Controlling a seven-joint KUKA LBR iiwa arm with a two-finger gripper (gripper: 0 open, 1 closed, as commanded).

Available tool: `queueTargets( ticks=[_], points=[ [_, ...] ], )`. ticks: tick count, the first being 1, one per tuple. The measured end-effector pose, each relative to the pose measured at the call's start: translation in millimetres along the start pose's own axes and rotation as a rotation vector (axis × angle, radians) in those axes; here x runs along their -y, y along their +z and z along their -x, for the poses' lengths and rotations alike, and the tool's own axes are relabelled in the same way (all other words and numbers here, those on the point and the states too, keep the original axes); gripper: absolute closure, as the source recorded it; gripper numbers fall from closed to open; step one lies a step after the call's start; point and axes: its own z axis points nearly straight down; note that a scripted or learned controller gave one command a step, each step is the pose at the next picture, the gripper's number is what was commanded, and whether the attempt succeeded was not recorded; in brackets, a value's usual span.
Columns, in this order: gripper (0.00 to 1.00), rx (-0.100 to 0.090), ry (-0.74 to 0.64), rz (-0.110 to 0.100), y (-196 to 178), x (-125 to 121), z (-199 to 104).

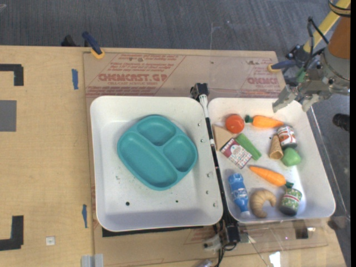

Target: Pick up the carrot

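Dark grey carpet runs behind a pale wooden bench [44, 166], on which a sheet of printed cardboard [178, 71] carries two shallow white bins side by side; the left bin [111, 204] holds a teal divided plate [157, 151] (three compartments, tilted on the diagonal). The right bin [325, 196] is crowded with toy food: a red tomato [235, 123] near its upper left, a small carrot [266, 122] with a green tip just beside the tomato, and a second, larger carrot [268, 176] lying slantwise near the middle of the bin; a small can [286, 136] and a cone [276, 146] sit between the two carrots, touching each other, with a green fruit [291, 157] just below the can. A red-and-white packet [236, 152] and a green stick [249, 147] lie to the left of centre; a blue bottle [239, 193], a croissant [261, 201] and a dark round jar [290, 199] line the near edge. The gripper [290, 102] hangs over the bin's upper right corner, its fingers spread apart and holding nothing; it is well apart from the larger carrot and nearer the small one, touching neither.
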Motion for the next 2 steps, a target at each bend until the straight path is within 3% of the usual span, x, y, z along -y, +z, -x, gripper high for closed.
queueTargets(
  ticks=[1,2],
  points=[
    [0.0,0.003,0.179,0.011,122.8,-19.3,-0.5],
    [0.0,0.0,0.304,0.009,155.9,33.1,-16.2]
  ],
)
